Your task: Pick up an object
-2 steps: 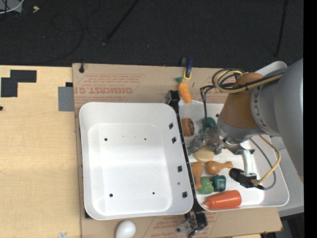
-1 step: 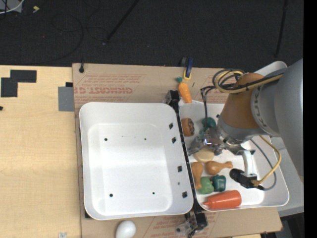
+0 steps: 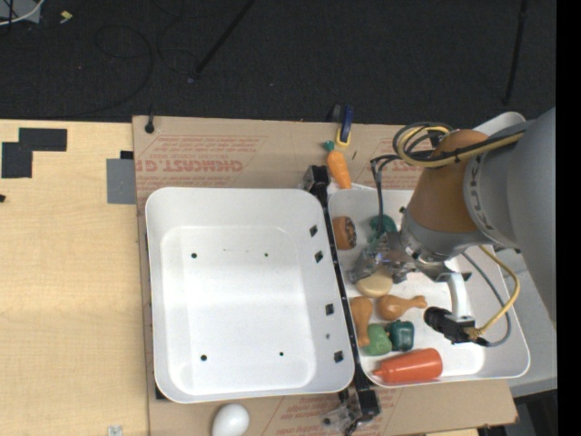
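The robot's claw [image 3: 379, 260] is down among toy foods in the right bin [image 3: 508, 357], just above a pale bun [image 3: 374, 285], apparently reaching to grasp; next comes a firm lift.

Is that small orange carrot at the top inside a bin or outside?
Outside. The carrot lies on the cardboard just beyond the upper rim of the right bin, beside a blue and yellow clamp.

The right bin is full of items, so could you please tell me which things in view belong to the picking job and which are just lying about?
Job:
- gripper
- right bin
- red pepper
- beige piece
- green toy

Lying about:
- carrot on the cardboard
- white ball
- left bin
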Robot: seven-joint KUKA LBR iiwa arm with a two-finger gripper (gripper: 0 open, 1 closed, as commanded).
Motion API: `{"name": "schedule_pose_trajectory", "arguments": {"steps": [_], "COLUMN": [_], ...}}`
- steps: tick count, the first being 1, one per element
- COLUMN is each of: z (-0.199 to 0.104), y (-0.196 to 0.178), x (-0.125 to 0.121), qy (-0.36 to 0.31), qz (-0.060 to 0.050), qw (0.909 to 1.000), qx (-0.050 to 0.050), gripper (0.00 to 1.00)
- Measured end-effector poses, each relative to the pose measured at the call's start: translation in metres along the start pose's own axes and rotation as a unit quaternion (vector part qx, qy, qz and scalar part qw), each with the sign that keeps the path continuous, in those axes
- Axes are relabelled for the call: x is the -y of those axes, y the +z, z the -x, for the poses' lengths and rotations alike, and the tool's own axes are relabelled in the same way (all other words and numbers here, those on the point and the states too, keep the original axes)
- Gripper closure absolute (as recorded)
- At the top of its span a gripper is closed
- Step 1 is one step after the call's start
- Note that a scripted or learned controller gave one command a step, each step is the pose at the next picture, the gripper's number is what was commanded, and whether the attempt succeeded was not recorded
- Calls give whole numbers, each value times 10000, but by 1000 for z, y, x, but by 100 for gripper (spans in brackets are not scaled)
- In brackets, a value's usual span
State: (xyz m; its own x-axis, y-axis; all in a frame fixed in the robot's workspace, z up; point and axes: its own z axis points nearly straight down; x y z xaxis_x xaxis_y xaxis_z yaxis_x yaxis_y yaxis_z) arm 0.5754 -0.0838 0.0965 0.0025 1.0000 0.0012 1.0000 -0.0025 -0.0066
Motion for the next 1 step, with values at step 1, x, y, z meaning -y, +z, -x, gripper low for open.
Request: {"name": "schedule_pose_trajectory", "arguments": {"steps": [1], "z": [-53], "y": [-97], "x": [-42], "qy": [-42], "qz": [71], "qw": [10000], "qx": [1], "gripper": [100]}}
